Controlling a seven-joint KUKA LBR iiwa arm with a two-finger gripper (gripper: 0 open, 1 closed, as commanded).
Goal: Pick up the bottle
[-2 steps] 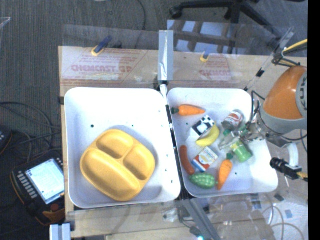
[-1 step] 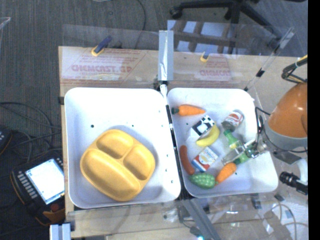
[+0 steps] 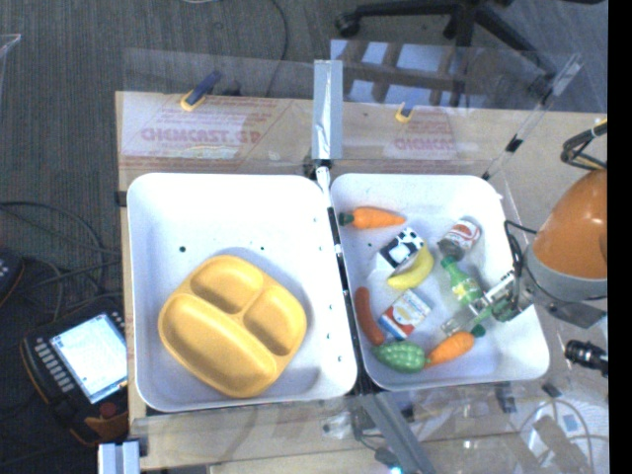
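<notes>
Green-tinted clear plastic marks out the bottle [image 3: 460, 282], lying on its side in the right bin [image 3: 528, 363], right of the frame's centre. It sits among toy food: a banana [image 3: 413, 271] just to its left, a small can [image 3: 460, 235] above it, a carrot [image 3: 453, 348] below, a little carton [image 3: 405, 316] lower left. Another carrot [image 3: 375, 218] lies near the bin's upper edge, a black-and-white block [image 3: 401, 247] beneath it, a red sausage [image 3: 367, 316] along the left wall and a green knobbly vegetable [image 3: 398, 355] at the bottom. The left bin [image 3: 148, 265] holds a yellow divided tray [image 3: 233, 324].

The arm [image 3: 578, 240] leans in from the right edge, and its gripper [image 3: 491, 303] is low in the bin at the bottle's lower end, close to or touching it. I cannot tell whether the pincer is apart or together; the tip is too small and cluttered with wiring to read, and I see nothing clearly between it.

To my eye the bottle will be light and probably empty, stiff enough to take a squeeze but smooth and round, so it may roll or squirt out of a grip. The safest hold looks to be across the middle of its body, square to its long axis, clear of the banana and can.
</notes>
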